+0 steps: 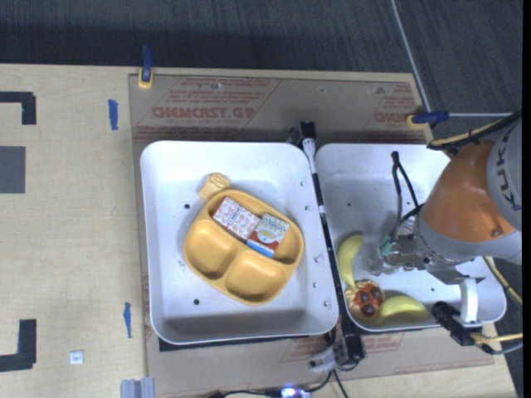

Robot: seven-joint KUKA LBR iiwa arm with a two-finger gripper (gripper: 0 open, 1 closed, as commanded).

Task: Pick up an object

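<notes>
The gripper [390,254] hangs low in the right bin [357,168], just at three o'clock of the bananas [352,255]; how far it is open I cannot tell. Curved fruit crowded against the bin's wall could roll or slip away. The cardboard-lined bench [66,222] lies under both bins; the left bin [166,222] holds a yellow divided tray [228,259].

Grey arm [508,172] with a broad, rounded orange band [469,197] above the wrist. Dark lettering on the grey shell, cut off by the frame edge. Thin black cables [401,191] looping down beside the orange section. Silvery metal claw [397,254] below, details perhaps too blurred to make out.
</notes>
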